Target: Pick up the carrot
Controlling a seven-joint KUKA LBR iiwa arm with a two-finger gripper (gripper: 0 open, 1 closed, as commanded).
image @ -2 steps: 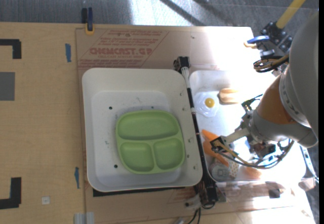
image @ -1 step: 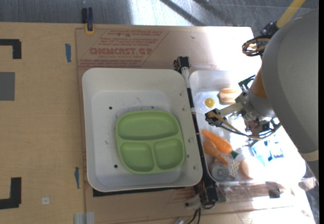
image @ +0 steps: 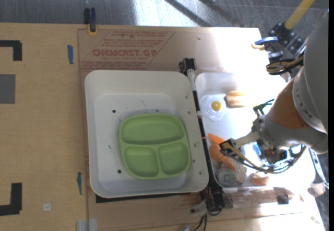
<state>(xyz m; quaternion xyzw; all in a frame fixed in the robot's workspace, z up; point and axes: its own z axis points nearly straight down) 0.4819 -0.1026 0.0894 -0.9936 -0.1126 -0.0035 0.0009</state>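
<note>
Two shallow white bins sit side by side on the bench (image: 42,130), and we take the toy fried egg (image: 215,105) as our marker. The egg lies in the glare-washed bin (image: 204,79) on the arm's side.

The carrot (image: 215,142) is in that same bin, below the egg in the view, near it but not touching. It lies slanted, with one end close to the wall that divides the bins and the other end running away from the egg. Part of its length is hidden, so we see it as two orange stretches.

A tan bun (image: 236,99) rests just beside the egg, on the side facing the arm. Farther from the egg than the carrot we see a speckled pale item (image: 239,172), and next to it a pale orange piece (image: 259,178). The light is so strong there that we can only say they might be more toy food.

The grey arm (image: 308,94) comes in past the bun, and its gripper (image: 263,150) hangs over the bin lower than the egg, beside the carrot's far end. We cannot tell whether the gripper is open or closed, nor whether it touches the carrot.

Across the dividing wall from the egg, the other bin (image: 94,120) holds a green plate (image: 154,146) with three compartments, lying flat.
</note>
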